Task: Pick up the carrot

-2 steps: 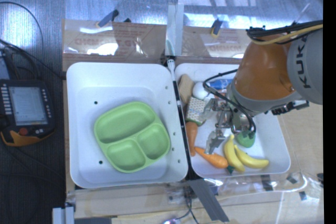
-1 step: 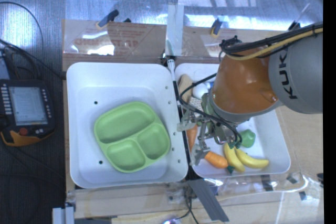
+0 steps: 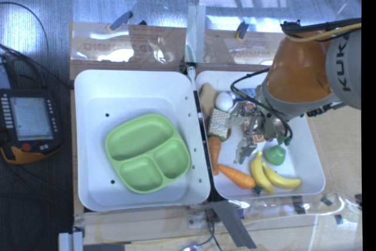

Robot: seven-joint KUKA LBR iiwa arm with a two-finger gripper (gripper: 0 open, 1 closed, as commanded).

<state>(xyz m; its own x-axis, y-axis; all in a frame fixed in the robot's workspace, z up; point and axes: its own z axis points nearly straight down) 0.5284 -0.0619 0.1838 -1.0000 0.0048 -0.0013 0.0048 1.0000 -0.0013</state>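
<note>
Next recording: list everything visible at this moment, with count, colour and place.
carrot: two, orange, right bin, lower left
bananas: two, yellow, right bin, lower right
green fruit: one, green, above the bananas
egg: one, white, right bin, top
divided plate: one, light green, left bin
bins: two, white, side by side
pendant: one, dark with a screen, far left
arm: one, grey and orange, from the right
gripper: one, metal, over the right bin's middle

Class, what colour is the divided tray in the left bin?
Light green, seen clearly in the camera view: divided tray.
</note>
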